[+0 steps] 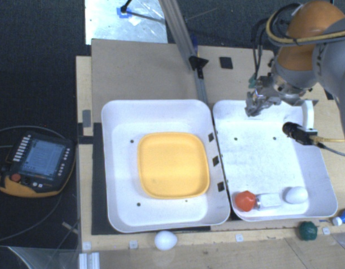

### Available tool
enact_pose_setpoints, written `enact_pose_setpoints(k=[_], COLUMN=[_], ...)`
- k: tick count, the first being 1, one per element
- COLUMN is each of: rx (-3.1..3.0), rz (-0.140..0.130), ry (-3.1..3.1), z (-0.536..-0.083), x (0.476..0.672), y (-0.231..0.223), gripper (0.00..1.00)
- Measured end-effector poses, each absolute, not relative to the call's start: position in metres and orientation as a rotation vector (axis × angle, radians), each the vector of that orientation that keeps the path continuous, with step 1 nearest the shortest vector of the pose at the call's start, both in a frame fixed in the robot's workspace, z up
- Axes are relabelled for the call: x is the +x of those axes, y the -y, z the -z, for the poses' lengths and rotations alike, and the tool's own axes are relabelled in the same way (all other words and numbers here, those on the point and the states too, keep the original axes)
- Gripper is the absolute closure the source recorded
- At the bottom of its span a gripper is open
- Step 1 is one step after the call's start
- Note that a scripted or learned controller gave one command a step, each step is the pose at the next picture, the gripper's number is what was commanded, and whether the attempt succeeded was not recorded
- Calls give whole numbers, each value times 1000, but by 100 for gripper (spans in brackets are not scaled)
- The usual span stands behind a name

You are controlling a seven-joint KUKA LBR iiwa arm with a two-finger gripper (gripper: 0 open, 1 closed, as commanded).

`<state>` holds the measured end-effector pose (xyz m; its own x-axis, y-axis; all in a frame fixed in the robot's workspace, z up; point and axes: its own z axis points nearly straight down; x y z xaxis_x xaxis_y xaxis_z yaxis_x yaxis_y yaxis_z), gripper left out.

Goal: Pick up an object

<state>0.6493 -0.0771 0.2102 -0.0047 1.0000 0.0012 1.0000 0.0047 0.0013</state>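
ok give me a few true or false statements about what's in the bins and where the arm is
1. A yellow plate lies in the left bin. True.
2. The end effector hangs over the left bin. False: it is over the far edge of the right bin.
3. An orange ball sits near the right bin's front edge. True.
4. The orange ball is between the end effector's fingers. False: it lies on the bin floor, far from the end effector.
5. A white egg lies on the bench outside the bins, in front of the left one. True.
6. The green ball sits on the yellow plate. False: it lies outside the right bin, by its front corner.
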Motion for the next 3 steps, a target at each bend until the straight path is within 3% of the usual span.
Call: enact_pose_setpoints(k=[2,3], rx=[2216,2217], rz=[-3,-1], ry=[-2226,-2227], z=[-238,-223], x=[651,653], y=[-25,-79], gripper=[100,100])
